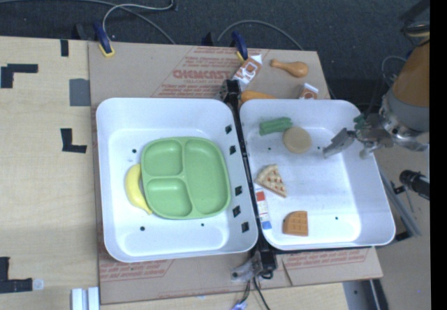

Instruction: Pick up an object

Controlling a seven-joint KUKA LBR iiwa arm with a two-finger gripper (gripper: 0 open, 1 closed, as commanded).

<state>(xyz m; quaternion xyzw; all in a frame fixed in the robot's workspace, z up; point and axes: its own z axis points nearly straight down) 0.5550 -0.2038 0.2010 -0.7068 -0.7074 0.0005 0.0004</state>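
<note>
Reaching in from the right, the arm (412, 92) is cut off by the frame, so only its orange band and grey wrist are plain to see. The gripper (342, 141) hangs low over the right bin (363, 190), near its far right side, and from here it is a dark, blurred shape; I cannot tell how it stands, and nothing shows in its grasp.

The yellow banana (134, 188) in the left bin (119, 232) is half hidden, tucked under the left edge of the green divided plate (186, 177), with just its curved side peeking out. That plate has three compartments and takes up the middle of the left bin.

In the right bin there are four loose pieces. A green bar-shaped toy (275, 125) lies near the far wall, and a round tan disc (297, 139), maybe a cookie or bun, sits just beside it and a little nearer to me. The gripper is just to the right of that disc, apart from it. A pizza slice (272, 181) lies toward the bin's left side, and an orange waffle (296, 223) rests close to the near wall.

Beyond the bins, on the cardboard sheet (195, 71), a drumstick-shaped toy (288, 66) lies well apart from everything in the bins. A few small items near it, by the bins' far edge, are too cramped to make out. Blue clamps (105, 42) grip the cardboard's far edge, and cables trail over the dark floor behind.
</note>
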